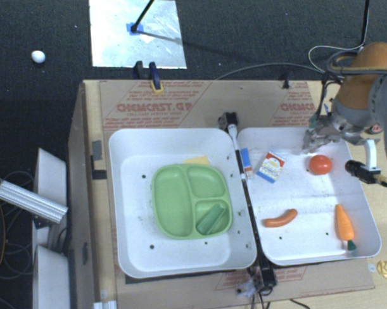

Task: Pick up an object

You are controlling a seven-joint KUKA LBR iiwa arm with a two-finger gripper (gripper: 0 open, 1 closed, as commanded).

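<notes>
The grey robot arm with the orange band (pixel 362 81) comes in from the right side. Its small metal two-finger gripper (pixel 316 139) hangs over the top edge of the right shallow white bin (pixel 310 241). It is too small and blurry to tell how it is set. Nothing can be seen held in it.

Just below the gripper lies a round red plastic tomato (pixel 319 164). It is very near the gripper, but I cannot tell if they touch. To the left of the gripper, a little lower, is a small white and orange box (pixel 270 166), lying tilted. Further left, by the bin's left wall, is a thin blue and white tube (pixel 245 163). Well below the gripper lies a bent orange sausage (pixel 280 218). Below and to the right, near the bin's right wall, is an orange toy carrot with a green tip (pixel 344 226).

Far to the left of the gripper is the left shallow white bin (pixel 140 260). In it sits a light green plastic tray with three sections (pixel 182 198). A dark green pickle-shaped thing (pixel 210 218) lies in the tray's lower right section. A flat yellow piece (pixel 197 161) peeks out from behind the tray's top edge.

Both bins rest on a brown cardboard sheet with red letters (pixel 154 108).
</notes>
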